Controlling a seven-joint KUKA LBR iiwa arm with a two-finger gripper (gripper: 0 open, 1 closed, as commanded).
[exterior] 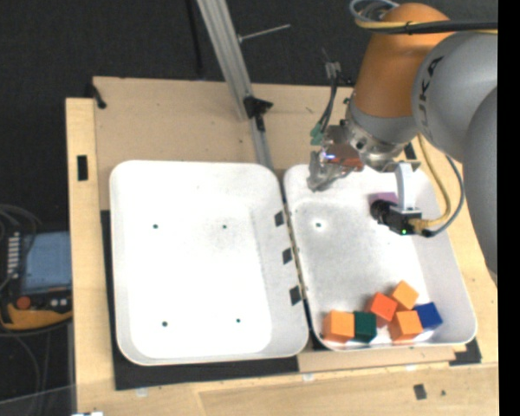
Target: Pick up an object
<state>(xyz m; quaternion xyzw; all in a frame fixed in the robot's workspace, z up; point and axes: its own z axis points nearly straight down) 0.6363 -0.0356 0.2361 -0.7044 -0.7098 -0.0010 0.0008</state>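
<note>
Orange, green and blue blocks (383,315) huddle at five o'clock in the right bin (329,258), touching. At twelve o'clock hangs the hand (328,170); its state I cannot tell. Descending there, it risks grabbing nothing; among packed blocks, it may jam.

The only lettering stands on the arm (455,76): dark capitals on its grey casing, just right of the orange band (394,55), read in part as "UK", cut off by the casing's curve. No other label, number or sign can be read anywhere around the arm.
</note>
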